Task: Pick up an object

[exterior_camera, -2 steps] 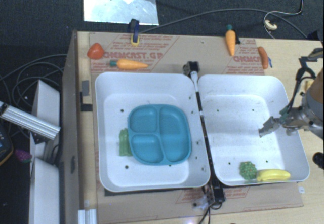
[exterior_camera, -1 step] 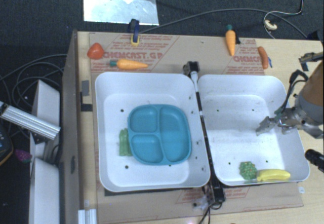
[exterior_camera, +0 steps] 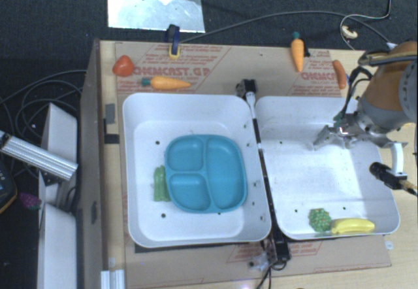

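Observation:
In the right bin (exterior_camera: 294, 118), a green broccoli piece (exterior_camera: 319, 219) and a yellow banana (exterior_camera: 353, 225) lie together near the front edge. The gripper (exterior_camera: 336, 134) hangs over the right bin's upper right part, well behind both pieces, and its metal fingers look spread with nothing between them. The left bin (exterior_camera: 140, 150) holds a blue divided plate (exterior_camera: 206, 173) with a green vegetable piece (exterior_camera: 160, 184) lying against its left side.
On the cardboard behind the bins lie a tomato (exterior_camera: 123, 66), two carrots (exterior_camera: 170, 83) (exterior_camera: 298, 53) and an orange-red piece (exterior_camera: 339, 74). A black clamp (exterior_camera: 248, 89) and divider sit between the bins. Cables trail at the left and back.

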Controlling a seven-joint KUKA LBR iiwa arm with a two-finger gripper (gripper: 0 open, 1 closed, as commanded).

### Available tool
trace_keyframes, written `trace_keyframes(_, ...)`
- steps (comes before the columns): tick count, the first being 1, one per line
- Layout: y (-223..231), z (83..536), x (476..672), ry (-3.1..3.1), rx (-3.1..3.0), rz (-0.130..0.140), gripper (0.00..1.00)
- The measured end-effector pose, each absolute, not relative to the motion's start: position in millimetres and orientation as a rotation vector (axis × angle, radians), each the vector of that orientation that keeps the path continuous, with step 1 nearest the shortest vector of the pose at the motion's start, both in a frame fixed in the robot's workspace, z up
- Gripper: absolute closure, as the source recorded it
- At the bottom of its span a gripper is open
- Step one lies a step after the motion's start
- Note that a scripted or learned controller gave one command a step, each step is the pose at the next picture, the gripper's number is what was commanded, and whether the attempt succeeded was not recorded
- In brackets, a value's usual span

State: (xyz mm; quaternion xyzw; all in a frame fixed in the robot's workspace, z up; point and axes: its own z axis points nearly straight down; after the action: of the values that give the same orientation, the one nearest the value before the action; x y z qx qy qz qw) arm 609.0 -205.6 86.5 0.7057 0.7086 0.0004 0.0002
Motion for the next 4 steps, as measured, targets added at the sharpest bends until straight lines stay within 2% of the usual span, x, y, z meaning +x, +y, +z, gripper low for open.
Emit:
trace_keyframes(1,-206.2,98.4,610.4,2.225,2.210,0.004,1.00)
trace_keyframes(4,-206.6,131.6,613.6,2.228,2.194,0.012,1.00)
